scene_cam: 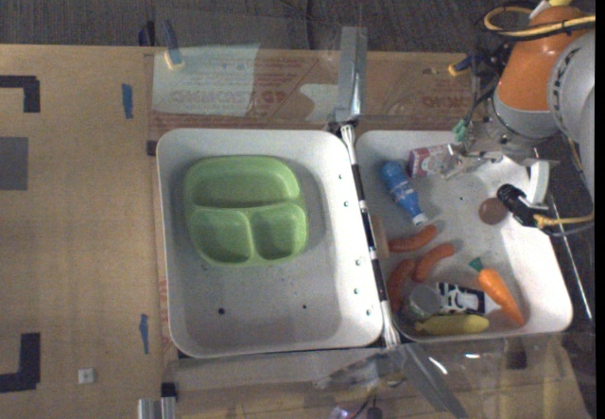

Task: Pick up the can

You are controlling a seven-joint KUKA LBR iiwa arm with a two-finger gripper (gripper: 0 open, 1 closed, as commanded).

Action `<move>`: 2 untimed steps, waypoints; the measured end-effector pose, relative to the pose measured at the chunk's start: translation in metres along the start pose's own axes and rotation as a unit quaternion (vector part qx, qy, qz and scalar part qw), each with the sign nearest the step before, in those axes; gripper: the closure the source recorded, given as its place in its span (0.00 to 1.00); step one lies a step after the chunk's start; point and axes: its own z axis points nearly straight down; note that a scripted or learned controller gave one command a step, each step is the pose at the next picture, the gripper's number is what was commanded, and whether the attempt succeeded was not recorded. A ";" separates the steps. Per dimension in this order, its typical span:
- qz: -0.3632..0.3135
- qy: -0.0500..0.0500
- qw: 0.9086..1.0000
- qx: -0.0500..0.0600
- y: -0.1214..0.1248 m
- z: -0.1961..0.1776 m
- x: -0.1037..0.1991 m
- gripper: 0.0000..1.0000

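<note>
The can (424, 299) stands near the front left corner of the right bin (558, 299), its round silver top facing up. It is wedged between a sausage (400, 281), a banana (453, 323) and a black-and-white carton (461, 297). My gripper (470, 155) hangs over the back of the right bin, far from the can, next to a small red-and-white carton (427, 160). Nothing can be seen held in it.
The right bin also holds a blue bottle (402, 190), two more sausages (413, 239), a carrot (499, 295) and a brown ball (492, 210). A green divided plate (248, 209) lies in the left bin (274, 313). The arm's orange band (527, 77) is at the upper right.
</note>
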 end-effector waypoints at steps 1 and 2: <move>0.000 0.000 1.000 0.000 0.000 0.000 0.000 0.00; -0.082 0.001 0.997 -0.002 0.001 0.011 0.002 0.00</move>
